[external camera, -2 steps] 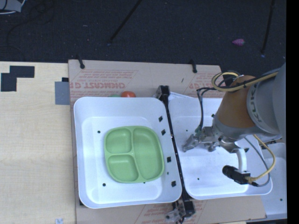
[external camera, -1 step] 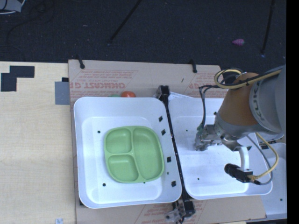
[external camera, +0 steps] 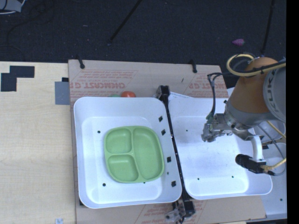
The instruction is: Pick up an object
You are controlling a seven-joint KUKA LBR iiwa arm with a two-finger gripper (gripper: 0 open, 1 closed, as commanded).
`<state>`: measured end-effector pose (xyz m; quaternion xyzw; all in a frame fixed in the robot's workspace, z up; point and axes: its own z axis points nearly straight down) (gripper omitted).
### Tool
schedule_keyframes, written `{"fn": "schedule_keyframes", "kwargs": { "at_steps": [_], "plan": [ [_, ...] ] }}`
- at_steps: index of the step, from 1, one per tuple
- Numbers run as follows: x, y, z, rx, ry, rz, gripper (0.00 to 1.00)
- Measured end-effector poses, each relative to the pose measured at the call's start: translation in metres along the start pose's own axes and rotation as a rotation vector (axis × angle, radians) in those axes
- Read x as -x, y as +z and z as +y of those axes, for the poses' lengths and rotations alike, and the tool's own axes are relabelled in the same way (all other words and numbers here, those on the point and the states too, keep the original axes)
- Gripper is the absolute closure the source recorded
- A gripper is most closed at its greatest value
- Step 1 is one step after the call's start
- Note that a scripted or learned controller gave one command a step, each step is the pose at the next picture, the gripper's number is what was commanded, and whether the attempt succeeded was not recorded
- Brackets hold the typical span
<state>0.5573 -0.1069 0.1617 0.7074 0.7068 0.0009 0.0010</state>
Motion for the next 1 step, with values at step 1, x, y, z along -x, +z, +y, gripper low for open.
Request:
{"fn": "schedule_keyframes", "kwargs": {
  "at_steps": [1],
  "plan": [
    [0.0012,-0.0529,0.0009,0.0,-0.001,0.0,1.0]
  ]
}}
